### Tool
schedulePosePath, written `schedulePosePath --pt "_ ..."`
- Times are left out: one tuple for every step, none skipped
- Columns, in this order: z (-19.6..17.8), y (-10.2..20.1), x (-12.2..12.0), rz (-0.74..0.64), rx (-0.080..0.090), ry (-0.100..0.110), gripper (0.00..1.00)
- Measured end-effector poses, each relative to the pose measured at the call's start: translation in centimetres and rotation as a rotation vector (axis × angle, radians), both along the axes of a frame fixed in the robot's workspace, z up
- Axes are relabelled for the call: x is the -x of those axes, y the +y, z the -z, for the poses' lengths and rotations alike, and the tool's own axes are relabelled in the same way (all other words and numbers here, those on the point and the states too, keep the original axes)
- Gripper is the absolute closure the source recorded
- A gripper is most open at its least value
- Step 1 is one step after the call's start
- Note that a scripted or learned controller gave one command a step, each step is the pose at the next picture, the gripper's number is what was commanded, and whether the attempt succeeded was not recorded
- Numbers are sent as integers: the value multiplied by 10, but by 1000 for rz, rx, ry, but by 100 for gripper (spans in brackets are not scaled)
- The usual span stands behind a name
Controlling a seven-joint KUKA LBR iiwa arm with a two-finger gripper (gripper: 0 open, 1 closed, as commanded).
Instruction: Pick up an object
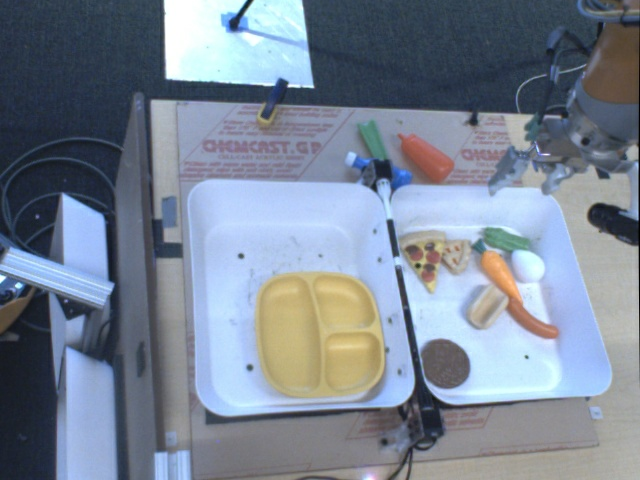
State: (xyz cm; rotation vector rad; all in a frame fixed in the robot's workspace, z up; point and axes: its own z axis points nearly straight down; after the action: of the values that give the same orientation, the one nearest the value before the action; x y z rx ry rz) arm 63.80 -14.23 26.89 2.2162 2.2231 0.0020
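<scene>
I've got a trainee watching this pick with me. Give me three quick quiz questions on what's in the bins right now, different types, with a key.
1. True or false: the yellow divided tray lies in the left bin.
2. Multiple choice: which item in the right bin lies nearest the camera-side rim? A) egg B) brown round patty C) pizza slice
3. Fill in: the pincer is over the right bin's ____ rim, with nothing between its fingers.

Key: 1 true; 2 B; 3 far. The carrot, the bun and the sausage lie between the egg and the patty.
</scene>
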Motion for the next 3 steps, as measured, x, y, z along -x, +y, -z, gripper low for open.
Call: schedulePosePath --pt "79 -45 53 7 -1 10 0" --pt "159 -36 43 -4 -5 -13 0" --pt "185 -9 64 -2 -2 4 0"
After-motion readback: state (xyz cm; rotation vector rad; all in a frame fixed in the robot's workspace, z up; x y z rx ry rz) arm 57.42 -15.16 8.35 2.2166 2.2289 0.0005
